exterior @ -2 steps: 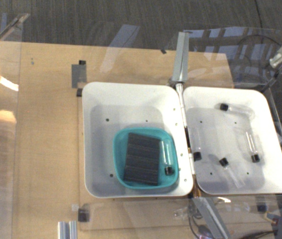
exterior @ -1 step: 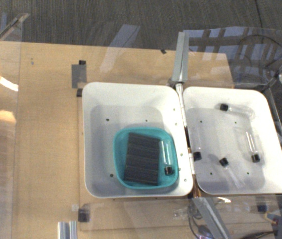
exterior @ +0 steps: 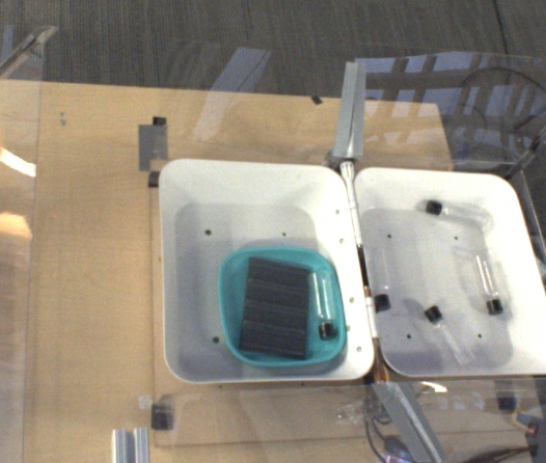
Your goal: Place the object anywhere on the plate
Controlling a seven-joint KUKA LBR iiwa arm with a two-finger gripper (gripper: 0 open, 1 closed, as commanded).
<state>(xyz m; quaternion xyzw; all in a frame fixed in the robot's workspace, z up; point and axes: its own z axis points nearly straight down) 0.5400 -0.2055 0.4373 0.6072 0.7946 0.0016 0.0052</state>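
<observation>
A teal plate (exterior: 231,287) sits in the front right part of the left white bin (exterior: 188,258). A dark grey ribbed block (exterior: 275,308) lies flat on the plate and covers most of it. Beside the block, a clear tube with a black cap (exterior: 325,309) lies along the plate's right side, cap toward the front.
The right white bin (exterior: 533,336) holds several clear tubes with black caps: one at the back (exterior: 433,206), one at the right (exterior: 491,287), one near the middle front (exterior: 432,313), and a cap by the left wall (exterior: 381,303). A metal divider (exterior: 348,114) rises behind the bins.
</observation>
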